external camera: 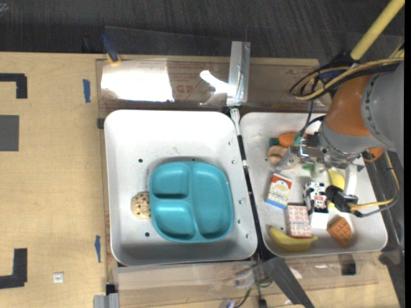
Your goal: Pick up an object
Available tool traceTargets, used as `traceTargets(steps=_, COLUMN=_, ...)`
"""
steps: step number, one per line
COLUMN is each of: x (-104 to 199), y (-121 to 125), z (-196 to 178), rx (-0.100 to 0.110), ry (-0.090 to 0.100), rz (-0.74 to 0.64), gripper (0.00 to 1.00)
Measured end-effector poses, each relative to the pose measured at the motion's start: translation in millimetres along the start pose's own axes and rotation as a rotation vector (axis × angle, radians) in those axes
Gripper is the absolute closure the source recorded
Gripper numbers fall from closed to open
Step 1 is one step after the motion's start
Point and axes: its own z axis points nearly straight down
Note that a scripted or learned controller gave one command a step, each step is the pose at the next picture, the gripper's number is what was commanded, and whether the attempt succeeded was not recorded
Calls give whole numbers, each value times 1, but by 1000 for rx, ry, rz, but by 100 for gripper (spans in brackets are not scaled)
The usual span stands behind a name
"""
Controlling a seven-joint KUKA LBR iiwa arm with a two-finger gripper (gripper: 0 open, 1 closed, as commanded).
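My gripper [307, 154] hangs low over the back part of the right bin [379, 236], under the grey wrist and its orange band. Just left of it lie an orange carrot-like piece [286, 138] and a small tan piece [276, 152]. In front of it are a small white and blue carton [279, 190], a pink patterned box [298, 220], a banana [290, 239], a black and white item [317, 195], a yellow piece [336, 179] and a brown waffle-like piece [340, 230]. Whatever sits directly beneath the gripper is hidden.
The left bin [122, 140] holds a teal divided plate [191, 200] with a cookie [140, 205] beside its left rim. A metal divider [238, 72] and clear panel stand behind the bins. Cables loop at the upper right. Cardboard covers the bench on the left.
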Motion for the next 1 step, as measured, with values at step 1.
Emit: traceTargets(steps=1, x=1, y=-101, z=-5, rx=8, ry=-1, rz=-262, gripper=0)
